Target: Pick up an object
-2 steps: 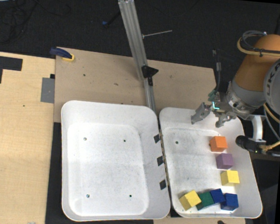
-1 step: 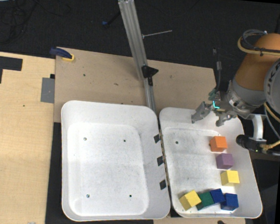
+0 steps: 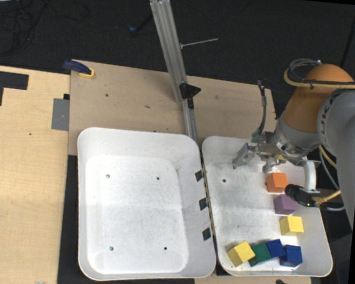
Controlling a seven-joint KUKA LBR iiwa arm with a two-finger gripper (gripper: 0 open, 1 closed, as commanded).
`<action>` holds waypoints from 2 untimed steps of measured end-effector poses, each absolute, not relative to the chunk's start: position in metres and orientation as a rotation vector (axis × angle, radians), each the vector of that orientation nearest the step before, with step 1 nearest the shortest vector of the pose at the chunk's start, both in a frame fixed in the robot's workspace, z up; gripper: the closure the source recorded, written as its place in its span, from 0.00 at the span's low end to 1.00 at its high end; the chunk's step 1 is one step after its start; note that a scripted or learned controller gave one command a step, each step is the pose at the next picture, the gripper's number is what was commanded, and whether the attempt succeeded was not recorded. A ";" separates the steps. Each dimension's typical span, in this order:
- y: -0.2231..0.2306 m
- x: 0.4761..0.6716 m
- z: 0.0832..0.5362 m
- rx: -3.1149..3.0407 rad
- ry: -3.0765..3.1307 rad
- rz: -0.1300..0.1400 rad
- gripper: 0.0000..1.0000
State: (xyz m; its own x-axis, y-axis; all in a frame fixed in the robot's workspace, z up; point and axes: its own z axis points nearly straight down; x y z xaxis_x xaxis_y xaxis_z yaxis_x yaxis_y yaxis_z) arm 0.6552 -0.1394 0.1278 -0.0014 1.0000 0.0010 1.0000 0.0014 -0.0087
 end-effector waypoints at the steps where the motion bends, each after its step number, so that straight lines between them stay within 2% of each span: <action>1: -0.138 0.655 0.089 -2.217 -2.223 0.003 0.00; 2: -0.138 0.655 0.100 -2.217 -2.223 0.004 1.00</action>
